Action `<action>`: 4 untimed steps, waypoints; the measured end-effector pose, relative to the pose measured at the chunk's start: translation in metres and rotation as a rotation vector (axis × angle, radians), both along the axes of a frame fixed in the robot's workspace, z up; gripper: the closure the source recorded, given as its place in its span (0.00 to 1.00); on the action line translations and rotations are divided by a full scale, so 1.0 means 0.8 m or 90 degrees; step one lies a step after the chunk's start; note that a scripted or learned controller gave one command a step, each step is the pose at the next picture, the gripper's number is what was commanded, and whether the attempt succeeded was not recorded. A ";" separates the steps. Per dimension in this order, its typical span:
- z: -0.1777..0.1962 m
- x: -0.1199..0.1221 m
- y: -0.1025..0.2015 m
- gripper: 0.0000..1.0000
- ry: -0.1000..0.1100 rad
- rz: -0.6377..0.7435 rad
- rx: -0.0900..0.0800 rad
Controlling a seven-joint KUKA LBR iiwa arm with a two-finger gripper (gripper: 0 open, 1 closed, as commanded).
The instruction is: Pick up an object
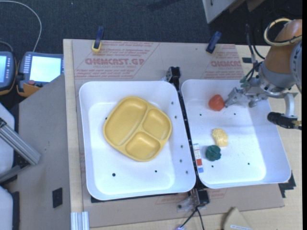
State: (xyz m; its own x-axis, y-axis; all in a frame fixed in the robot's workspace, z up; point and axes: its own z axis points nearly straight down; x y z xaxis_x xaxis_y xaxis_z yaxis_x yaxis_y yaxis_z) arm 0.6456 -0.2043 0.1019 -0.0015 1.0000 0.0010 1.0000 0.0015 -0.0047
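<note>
At far left, beyond the table's edge, two small lit screens [42,68] sit beside a thin white cable [29,13] that loops over dark grey carpet [144,13]. A brown cardboard sheet printed with red lettering [115,60] covers the table [50,128], held at its far edge by a blue-and-yellow clamp [98,39] and a dark blue clamp [213,42].

On the cardboard, two shallow white plastic bins lie side by side, their inner rims touching. The left bin [96,176] carries a yellow three-compartment plastic plate [137,128], turned at an angle and lying near the bin's middle.

The right bin [254,166] holds three small things. A dark green lumpy object [213,152] lies toward the near left part, just beside a pale yellow lumpy object [220,137] a little farther back. Farther back again, well apart from those two, a small red-orange rounded object [216,102] rests on the bin floor.

The grey arm with its orange band [283,56] reaches in from the right over the bin's far corner. Its two-finger gripper [233,98] is low, just to the right of the red-orange object, tips pointing toward it; whether the tips touch it, and whether the gripper is parted or closed, cannot be told from this angle.
</note>
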 end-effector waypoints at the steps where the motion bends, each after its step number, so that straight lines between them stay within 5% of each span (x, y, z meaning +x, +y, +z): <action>1: 0.018 0.002 -0.001 1.00 -0.004 0.000 -0.002; 4: 0.203 0.018 0.009 1.00 -0.008 0.000 -0.003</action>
State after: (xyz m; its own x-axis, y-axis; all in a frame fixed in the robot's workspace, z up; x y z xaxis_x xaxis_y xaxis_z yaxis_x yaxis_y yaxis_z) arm 0.6601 -0.1973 0.2642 -0.0016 1.0000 -0.0029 1.0000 0.0016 0.0075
